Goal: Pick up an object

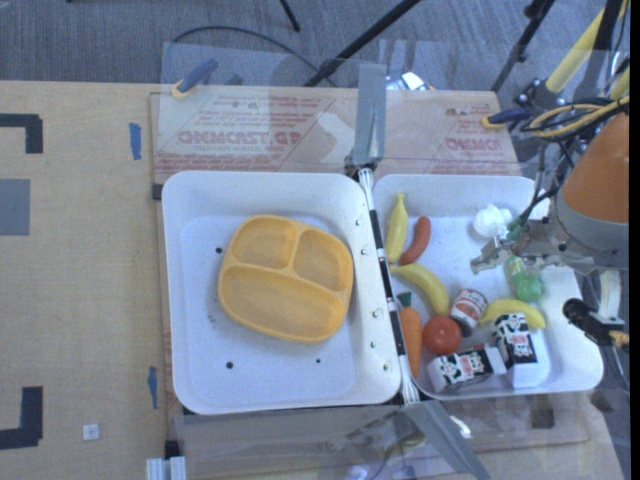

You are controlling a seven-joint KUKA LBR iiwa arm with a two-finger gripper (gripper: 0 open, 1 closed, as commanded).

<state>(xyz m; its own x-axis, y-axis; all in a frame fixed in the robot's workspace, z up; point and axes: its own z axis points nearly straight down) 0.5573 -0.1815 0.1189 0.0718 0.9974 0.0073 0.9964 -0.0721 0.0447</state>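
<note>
The right bin (580, 368) holds several toy foods. A small banana (397, 226) and a red sausage (420, 238) lie at its far left, with a larger banana (425, 284) below them. A carrot (410, 338), a tomato (441, 334) and a small can (468, 306) sit near the front, beside two cow-print cartons (462, 366) (520, 344). My gripper (497, 256) hangs low over the bin's right half. It is just below a white lump (490, 220) and right beside a green item (525, 284). A third banana (515, 313) lies under that.
The left bin (190, 348) carries a yellow divided plate (287, 278). A clear sheet and a metal bar (368, 118) lie behind the bins. Cables and tripod legs (560, 108) crowd the far right, and the grey arm with its orange band (600, 173) overhangs the right bin's edge.
</note>
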